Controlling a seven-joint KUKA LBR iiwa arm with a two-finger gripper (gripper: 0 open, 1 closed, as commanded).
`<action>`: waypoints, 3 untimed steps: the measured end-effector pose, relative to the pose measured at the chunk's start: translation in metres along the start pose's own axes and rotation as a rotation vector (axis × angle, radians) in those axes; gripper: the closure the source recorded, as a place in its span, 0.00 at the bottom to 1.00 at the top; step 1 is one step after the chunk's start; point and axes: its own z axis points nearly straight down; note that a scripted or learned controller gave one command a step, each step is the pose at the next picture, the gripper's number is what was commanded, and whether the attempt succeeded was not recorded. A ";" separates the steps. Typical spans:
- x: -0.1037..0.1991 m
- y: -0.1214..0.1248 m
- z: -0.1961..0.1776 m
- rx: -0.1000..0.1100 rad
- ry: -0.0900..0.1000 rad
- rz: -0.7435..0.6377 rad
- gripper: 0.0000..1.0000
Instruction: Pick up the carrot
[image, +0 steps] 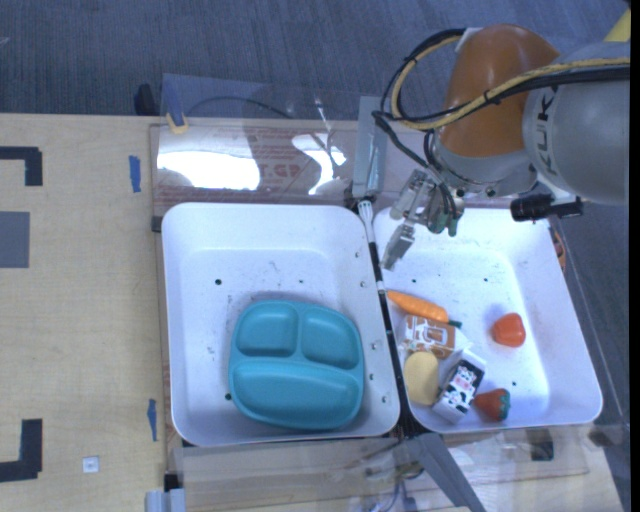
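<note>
The carrot (416, 304), orange with a small green tip, lies flat in the right bin (530, 270) close to its left wall, pointing down and to the right. My gripper (418, 228) hangs above the bin's back left corner, up and slightly left of the carrot and apart from it. Its fingers (399, 243) look open, with nothing between them.
Below the carrot sit an orange packet (425, 333), a yellow rounded item (422, 376), a cow-patterned carton (461, 387) and a red strawberry-like piece (492, 403). An orange-red fruit (509, 329) lies to the right. The left bin (200, 250) holds a teal divided tray (297, 362).
</note>
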 end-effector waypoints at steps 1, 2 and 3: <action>-0.002 0.001 -0.010 -0.004 -0.006 0.000 1.00; -0.002 0.001 -0.010 -0.003 -0.005 0.000 0.00; 0.039 0.006 0.000 0.002 0.004 0.130 0.00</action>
